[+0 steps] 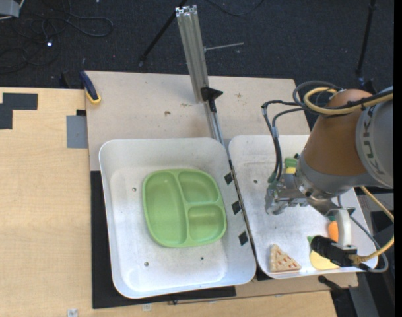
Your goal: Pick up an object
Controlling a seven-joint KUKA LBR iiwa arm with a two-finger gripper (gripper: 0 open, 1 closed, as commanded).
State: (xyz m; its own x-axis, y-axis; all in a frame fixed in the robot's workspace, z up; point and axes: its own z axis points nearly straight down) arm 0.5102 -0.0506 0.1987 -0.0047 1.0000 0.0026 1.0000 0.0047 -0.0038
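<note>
My gripper (278, 203) hangs low over the middle of the right bin (257, 177), under the grey arm with its orange band. A tan triangular waffle-like piece (282, 259) lies at the bin's front edge, apart from the gripper. To its right lies a yellow piece (321, 262), partly covered. A small orange piece (333, 230) shows just behind it. A small green piece (292, 164) peeks out from behind the arm at the back. I see nothing held at the gripper.
The left bin (118, 197) holds a green divided plate (184, 207). An upright metal post (194, 51) stands behind the bins. A wooden table (35, 203) lies to the left.
</note>
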